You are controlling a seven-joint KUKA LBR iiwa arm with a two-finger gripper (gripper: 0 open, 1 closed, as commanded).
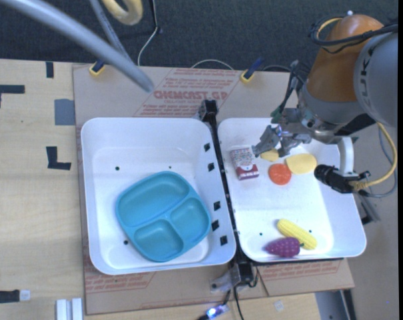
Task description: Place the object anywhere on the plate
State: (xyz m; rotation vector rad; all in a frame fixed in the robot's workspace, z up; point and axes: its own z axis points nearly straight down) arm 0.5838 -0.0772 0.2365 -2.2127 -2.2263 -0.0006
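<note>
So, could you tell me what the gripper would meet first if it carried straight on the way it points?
Probably the small yellow piece right under the gripper, then the bin floor; depth is hard to judge from above.

Blue plate [162,215] in left bin [94,179]; toy foods in right bin [341,225].

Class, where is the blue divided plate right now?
In the camera view, the blue divided plate lies in the left white bin, toward its near edge, across the black divider from the toy food.
</note>
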